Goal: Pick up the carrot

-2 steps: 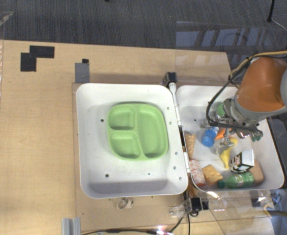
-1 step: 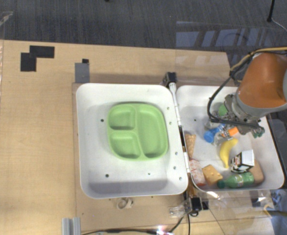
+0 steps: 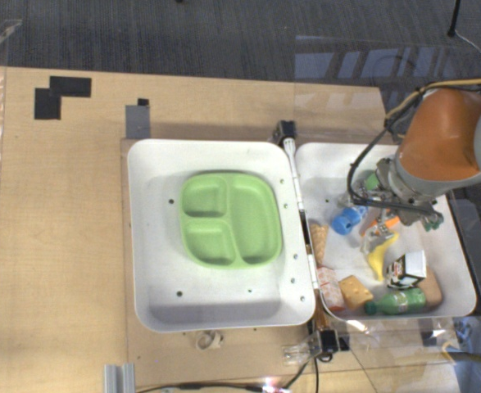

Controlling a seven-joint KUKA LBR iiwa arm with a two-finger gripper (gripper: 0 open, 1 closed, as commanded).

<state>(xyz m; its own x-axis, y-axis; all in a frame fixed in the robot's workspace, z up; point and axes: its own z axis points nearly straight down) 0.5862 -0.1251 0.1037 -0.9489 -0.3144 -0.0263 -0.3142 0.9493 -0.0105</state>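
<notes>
My gripper (image 3: pixel 385 216) hangs low over the middle of the right bin (image 3: pixel 461 256), under the grey wrist and orange band (image 3: pixel 441 133). A small orange piece, which looks like the carrot (image 3: pixel 392 219), shows right at the gripper's tip. The arm hides most of it. I cannot see whether it sits inside the gripper or only beside it.
Around the gripper lie a blue toy (image 3: pixel 348 219), a yellow banana (image 3: pixel 377 259), a white and black box (image 3: pixel 409 268), a green bottle (image 3: pixel 398 302), a tan bread piece (image 3: pixel 355 291) and a green item (image 3: pixel 372 182). The left bin (image 3: pixel 154 301) holds a green divided plate (image 3: pixel 229 219).
</notes>
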